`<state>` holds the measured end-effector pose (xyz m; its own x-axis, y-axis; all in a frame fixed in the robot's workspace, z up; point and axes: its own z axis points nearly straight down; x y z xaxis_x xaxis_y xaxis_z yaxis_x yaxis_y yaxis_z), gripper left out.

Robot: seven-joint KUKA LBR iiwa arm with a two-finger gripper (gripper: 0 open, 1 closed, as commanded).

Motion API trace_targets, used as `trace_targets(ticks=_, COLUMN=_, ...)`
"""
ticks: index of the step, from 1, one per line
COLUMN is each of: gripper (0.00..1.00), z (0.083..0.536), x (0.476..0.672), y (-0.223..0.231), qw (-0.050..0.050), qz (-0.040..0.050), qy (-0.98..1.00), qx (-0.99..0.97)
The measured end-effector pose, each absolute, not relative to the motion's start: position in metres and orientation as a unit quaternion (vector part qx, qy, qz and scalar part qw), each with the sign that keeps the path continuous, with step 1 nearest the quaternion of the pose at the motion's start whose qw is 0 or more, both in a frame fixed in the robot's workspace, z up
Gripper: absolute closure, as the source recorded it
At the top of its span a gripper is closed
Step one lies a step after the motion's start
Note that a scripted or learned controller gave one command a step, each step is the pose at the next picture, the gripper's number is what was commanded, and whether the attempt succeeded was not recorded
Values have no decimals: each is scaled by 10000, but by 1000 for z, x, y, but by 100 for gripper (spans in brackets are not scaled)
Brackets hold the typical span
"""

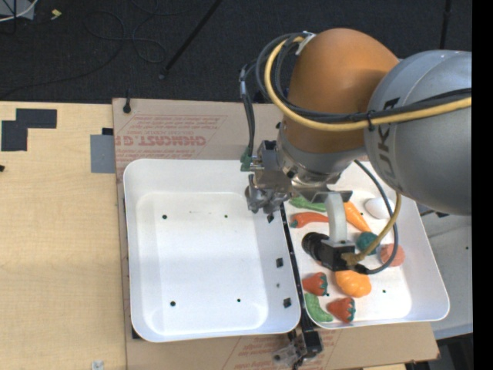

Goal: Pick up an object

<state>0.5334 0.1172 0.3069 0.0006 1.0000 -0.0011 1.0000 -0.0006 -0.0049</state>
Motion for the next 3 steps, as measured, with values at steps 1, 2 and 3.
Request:
trace_targets(ticks=1, gripper=100, z=364, x=507, y=80, qw=1, qz=3, qy=-7068, qx=-7075)
trace_targets(ticks=2, gripper=100, z=293, x=487, y=54, qw=31, qz=39, qy=-7063, qx=-7079)
trace_targets(ticks=3, gripper=100, z=201, x=475, y=39, qw=43, qz=47, qy=-7063, qx=-7079)
